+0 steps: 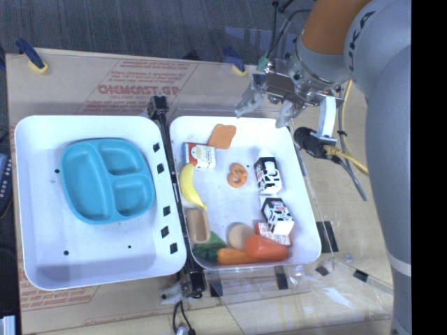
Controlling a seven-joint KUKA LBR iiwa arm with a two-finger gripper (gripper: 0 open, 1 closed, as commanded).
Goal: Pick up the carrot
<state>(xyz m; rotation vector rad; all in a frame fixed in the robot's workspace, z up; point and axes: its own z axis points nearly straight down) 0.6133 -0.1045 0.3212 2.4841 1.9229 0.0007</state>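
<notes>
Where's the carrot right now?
In the camera view, the carrot lies along the near edge of the right bin, between green leaves and a red pepper.

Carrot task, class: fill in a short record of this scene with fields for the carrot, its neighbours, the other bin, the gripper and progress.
carrot: orange carrot lying at the near edge of the right bin
neighbours: red pepper touching it, banana farther back
other bin: left bin holding a blue tray
gripper: gripper open, above the right bin's far rim
progress: carrot not yet picked up
</notes>
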